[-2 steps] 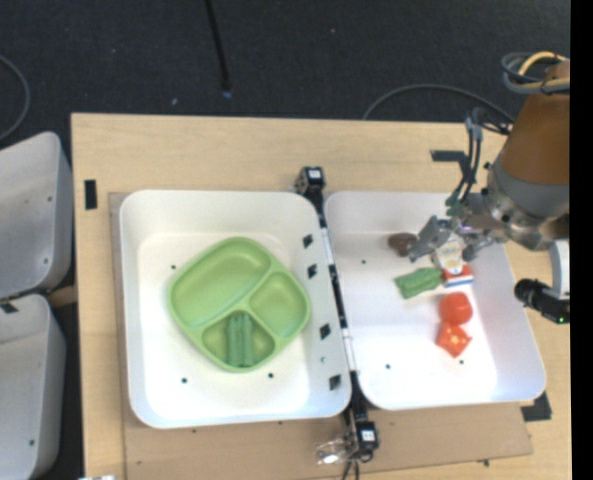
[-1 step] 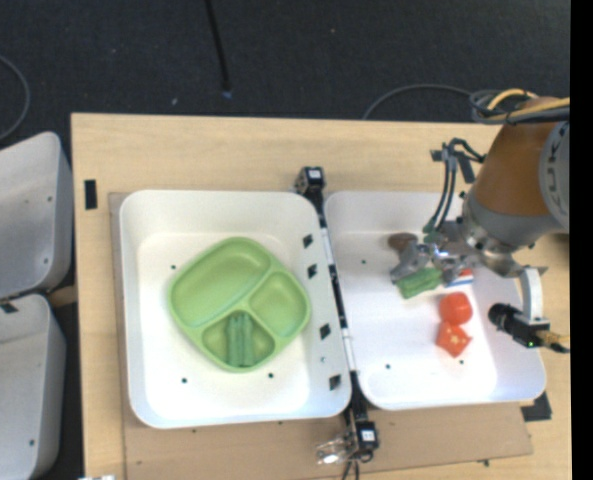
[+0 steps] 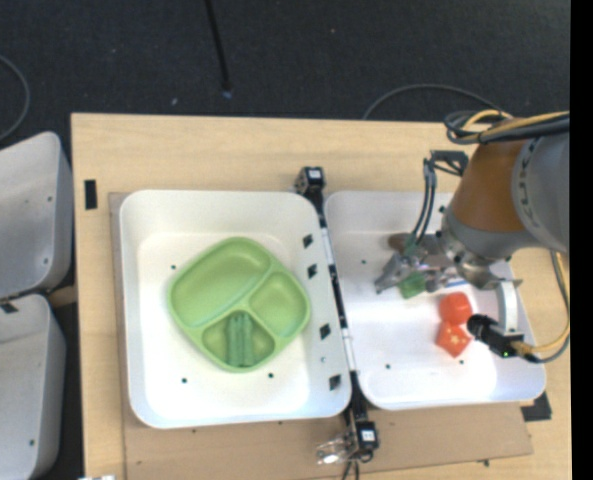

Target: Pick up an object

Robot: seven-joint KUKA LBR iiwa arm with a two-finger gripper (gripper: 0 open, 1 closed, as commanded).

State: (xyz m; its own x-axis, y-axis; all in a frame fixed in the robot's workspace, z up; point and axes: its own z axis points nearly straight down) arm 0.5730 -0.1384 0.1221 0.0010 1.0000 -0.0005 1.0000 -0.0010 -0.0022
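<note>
While my arm (image 3: 496, 193) reaches in over the right bin (image 3: 376, 368), my fingers (image 3: 408, 273) hang low inside it, near the bin's middle and a little toward its far wall. A small green object (image 3: 413, 287) sits right at my fingertips, touching or just under them; whether it lies between them I cannot tell, and I cannot tell how wide they stand either, since the metal parts blur together there. Just beside that green object, on the side away from the divider between the bins, lie two orange-red pieces (image 3: 454, 323), one touching the other, resting on the bin floor apart from my fingers. Across the divider from the green object, the left bin (image 3: 146, 388) carries a light green divided plate (image 3: 238, 303), tilted corner-wise, with a darker green stick (image 3: 239, 338) lying in its near compartment. Both bins rest side by side on the wooden bench (image 3: 96, 158).
</note>
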